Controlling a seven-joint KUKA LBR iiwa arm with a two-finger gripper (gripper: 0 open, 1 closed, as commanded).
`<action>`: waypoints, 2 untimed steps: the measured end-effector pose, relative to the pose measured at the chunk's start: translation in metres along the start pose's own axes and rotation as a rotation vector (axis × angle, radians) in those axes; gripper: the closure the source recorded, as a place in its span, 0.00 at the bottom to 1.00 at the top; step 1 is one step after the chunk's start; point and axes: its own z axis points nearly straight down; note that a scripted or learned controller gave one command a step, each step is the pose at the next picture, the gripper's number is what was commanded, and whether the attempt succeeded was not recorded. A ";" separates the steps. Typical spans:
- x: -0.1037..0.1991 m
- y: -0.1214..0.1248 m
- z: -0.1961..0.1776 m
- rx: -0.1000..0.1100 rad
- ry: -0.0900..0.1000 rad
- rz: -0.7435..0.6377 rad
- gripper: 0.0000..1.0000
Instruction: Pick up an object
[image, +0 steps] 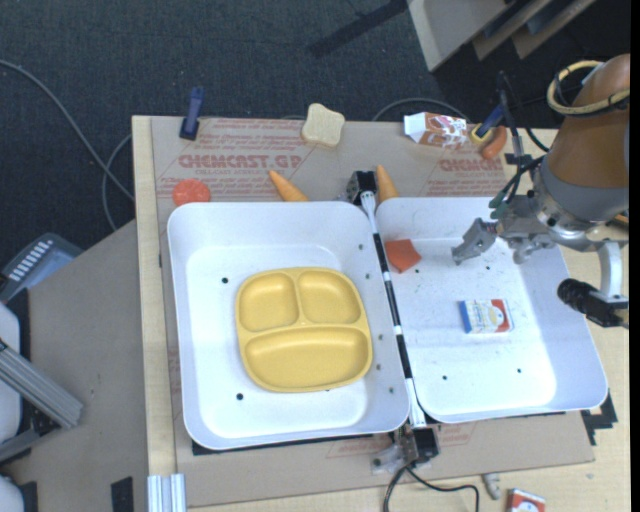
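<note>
In the right bin (560, 385) an orange block (403, 255) lies by the left wall. A small blue and white box (486, 316) lies flat near the bin's middle. My gripper (497, 246) hangs over the far part of this bin, to the right of the orange block and above the box. Its fingers (469, 243) are spread open, with nothing between them. The left bin (200, 300) holds a yellow divided plate (302, 328).
Behind the bins on the board lie a bread slice (323, 124), a blue clip (190, 112), an orange carrot piece (288, 187), an orange disc (186, 190) and a small milk carton (437, 128). A black clamp (362, 185) sits where the bins meet.
</note>
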 end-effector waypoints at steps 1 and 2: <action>-0.023 -0.021 0.024 0.004 0.000 0.002 0.00; 0.029 0.017 0.014 0.000 0.000 0.001 0.00</action>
